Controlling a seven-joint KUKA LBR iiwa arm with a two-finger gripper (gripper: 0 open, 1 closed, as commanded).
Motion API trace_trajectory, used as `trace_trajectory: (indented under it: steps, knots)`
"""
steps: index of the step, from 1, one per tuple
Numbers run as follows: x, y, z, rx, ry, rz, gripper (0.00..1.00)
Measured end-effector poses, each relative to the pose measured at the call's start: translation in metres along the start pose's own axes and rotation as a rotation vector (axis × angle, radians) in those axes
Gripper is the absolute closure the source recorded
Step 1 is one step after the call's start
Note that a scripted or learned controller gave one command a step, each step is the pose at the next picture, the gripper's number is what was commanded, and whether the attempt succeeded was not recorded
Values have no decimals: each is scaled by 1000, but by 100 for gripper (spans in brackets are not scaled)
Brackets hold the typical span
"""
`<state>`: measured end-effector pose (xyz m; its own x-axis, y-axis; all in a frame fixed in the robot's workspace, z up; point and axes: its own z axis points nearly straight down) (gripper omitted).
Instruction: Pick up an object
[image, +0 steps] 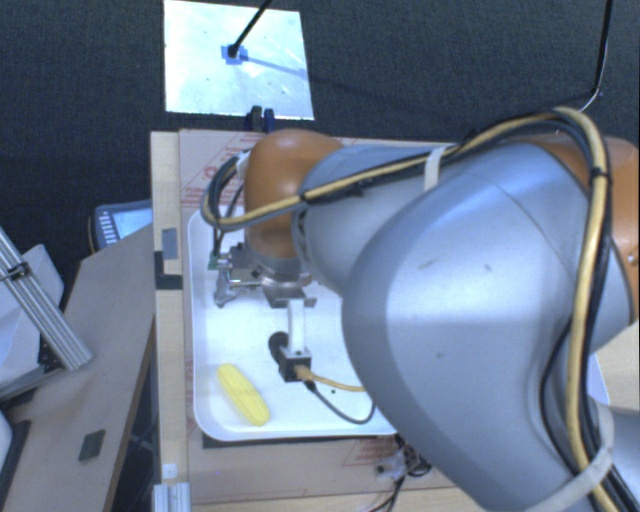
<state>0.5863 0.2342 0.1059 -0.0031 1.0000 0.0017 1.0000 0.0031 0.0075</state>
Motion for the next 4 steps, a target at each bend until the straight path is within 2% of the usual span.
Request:
trace_trajectory:
  steps: [1,2,3,4]
  knots:
    - [1,20,-169,-11,5,-1,0]
    - [-1,45,-39,11,-3,2,0]
    - [1,-48,1,19,-3,1,0]
    - [1,-101,21,4,-1,1,0]
